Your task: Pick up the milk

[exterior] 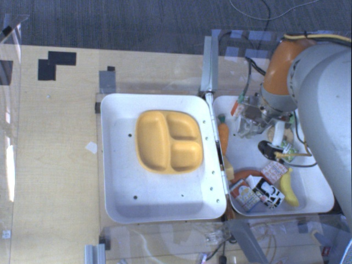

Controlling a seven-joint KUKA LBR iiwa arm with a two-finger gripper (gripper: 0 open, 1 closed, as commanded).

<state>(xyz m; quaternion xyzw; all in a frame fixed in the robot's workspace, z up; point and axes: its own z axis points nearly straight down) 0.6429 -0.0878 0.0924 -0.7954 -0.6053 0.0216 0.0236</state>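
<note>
The milk (268,193) is a small white carton with black cow patches. It lies on its side near the front edge of the right bin (316,199), between a small printed box (245,194) and a banana (289,188). My gripper (248,126) hangs over the back left part of the same bin, well behind the milk and apart from it. An orange carrot (223,137) lies just left of the gripper. Nothing shows between the fingers.
A red item (245,175) and a pinkish patterned packet (274,171) lie just behind the milk. The left bin (118,197) holds a yellow divided plate (168,141). A metal divider (208,70) runs between the bins. The arm covers the right bin's right side.
</note>
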